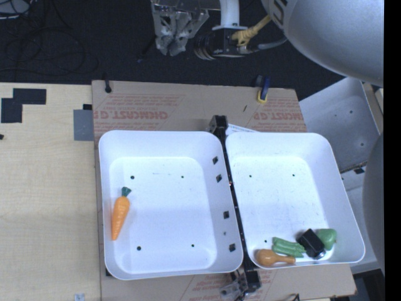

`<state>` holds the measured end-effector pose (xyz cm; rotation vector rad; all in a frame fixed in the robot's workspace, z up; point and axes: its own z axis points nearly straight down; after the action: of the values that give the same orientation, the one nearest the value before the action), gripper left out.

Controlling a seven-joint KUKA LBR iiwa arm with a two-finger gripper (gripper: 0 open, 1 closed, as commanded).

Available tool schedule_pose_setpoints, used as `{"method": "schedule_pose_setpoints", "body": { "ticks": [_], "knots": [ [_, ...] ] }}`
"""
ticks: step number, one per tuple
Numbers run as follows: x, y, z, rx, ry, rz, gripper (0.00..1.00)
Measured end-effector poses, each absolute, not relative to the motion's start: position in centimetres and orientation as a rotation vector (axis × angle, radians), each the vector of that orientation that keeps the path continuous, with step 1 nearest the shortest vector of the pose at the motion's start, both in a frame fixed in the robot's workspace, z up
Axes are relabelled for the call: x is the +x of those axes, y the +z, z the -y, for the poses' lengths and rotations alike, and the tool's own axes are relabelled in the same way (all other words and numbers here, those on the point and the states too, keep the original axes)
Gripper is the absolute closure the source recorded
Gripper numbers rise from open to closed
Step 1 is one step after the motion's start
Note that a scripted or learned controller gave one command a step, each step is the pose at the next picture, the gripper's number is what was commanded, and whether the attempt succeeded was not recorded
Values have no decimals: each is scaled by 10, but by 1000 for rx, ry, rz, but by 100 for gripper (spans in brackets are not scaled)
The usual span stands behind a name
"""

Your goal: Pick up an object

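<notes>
An orange toy carrot (119, 215) with a green top lies near the left wall of the left bin (156, 144). In the front right corner of the right bin (282, 144) several items huddle together: a green pod (288, 247), a black block (311, 243), a light green piece (326, 235) and a tan drumstick-shaped toy (274, 258). My gripper (178, 39) hangs high above the far edge of the bench, beyond the left bin and well away from every object. It looks open, with nothing between its fingers.
The two bins sit on a cardboard sheet (188, 108), joined by a black divider strip (227, 193). A blue and yellow clamp (263, 89) stands at the sheet's far edge. The bulky grey arm (332, 17) fills the upper right.
</notes>
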<state>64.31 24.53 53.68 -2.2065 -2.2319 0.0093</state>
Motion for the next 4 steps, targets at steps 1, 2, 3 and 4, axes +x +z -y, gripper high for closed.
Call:
{"method": "schedule_pose_setpoints", "body": {
  "ticks": [1,2,3,4],
  "knots": [
    [643,537,-245,-2206,10,2232,100],
    [643,537,-245,-2205,10,2233,100],
    [643,537,-245,-2205,10,2233,100],
    [642,338,-243,-2216,32,2215,100]
  ]
}}
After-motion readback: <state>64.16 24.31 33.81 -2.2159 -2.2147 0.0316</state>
